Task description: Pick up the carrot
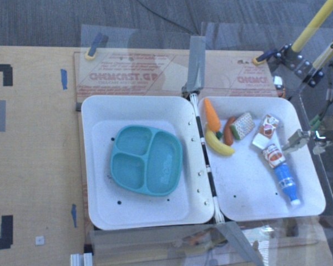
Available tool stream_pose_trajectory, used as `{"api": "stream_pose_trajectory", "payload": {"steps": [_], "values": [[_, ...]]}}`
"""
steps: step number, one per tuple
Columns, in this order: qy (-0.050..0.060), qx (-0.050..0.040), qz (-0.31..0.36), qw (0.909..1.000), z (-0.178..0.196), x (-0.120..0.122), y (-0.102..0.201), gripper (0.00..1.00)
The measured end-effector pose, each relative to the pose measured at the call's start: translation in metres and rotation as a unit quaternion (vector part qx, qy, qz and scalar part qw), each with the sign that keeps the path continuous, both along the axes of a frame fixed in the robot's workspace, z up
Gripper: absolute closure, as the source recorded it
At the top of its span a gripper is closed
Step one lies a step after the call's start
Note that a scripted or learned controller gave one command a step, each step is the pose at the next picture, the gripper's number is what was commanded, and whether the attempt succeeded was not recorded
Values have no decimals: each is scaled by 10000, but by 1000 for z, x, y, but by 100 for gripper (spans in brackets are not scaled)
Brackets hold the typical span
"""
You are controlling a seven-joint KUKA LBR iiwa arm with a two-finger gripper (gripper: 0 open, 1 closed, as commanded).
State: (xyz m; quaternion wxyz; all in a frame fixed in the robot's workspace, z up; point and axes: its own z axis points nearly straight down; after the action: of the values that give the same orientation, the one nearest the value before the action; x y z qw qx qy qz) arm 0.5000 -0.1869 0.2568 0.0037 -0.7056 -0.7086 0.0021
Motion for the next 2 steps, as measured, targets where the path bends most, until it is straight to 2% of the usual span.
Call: {"api": "stream_pose_trajectory", "payload": {"steps": [1,2], "values": [[4,-1,-190,9998,-134,39,49,0],[-63,-19,852,9963,-169,80,74,0]]}}
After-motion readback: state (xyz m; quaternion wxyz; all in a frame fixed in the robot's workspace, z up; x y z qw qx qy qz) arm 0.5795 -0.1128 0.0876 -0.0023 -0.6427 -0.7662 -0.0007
